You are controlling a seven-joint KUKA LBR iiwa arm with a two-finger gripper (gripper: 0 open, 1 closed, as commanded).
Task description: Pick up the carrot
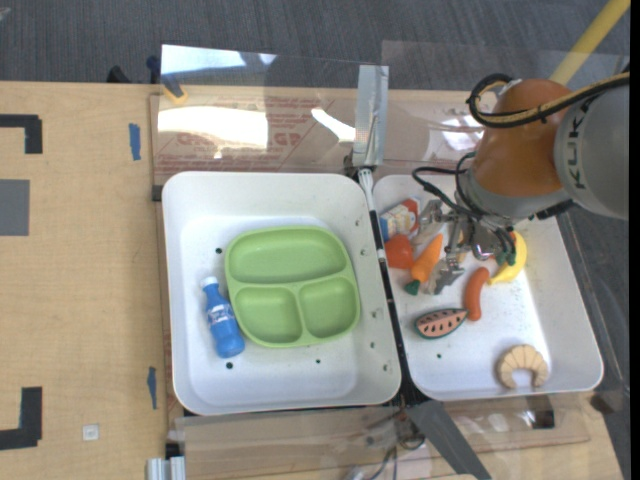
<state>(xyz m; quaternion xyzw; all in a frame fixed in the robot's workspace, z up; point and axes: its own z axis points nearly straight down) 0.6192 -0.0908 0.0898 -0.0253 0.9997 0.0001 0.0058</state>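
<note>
The carrot [426, 258] is a small orange cone lying tilted in the left part of the right bin [560, 318], its tip pointing down-left. My gripper [447, 266] hangs low over the bin, right beside the carrot on its right, touching or nearly touching it. The grey arm with its orange band [515, 138] reaches in from the upper right and hides the bin's back area. The gripper's metal parts blend with the toys around them.
Around the carrot lie a red-orange toy [399, 252], a red sausage [475, 294], a watermelon slice [440, 322], a yellow banana [512, 258] and a croissant [523, 366]. The left bin [190, 368] bears a green divided plate [292, 288] and a blue bottle [222, 318].
</note>
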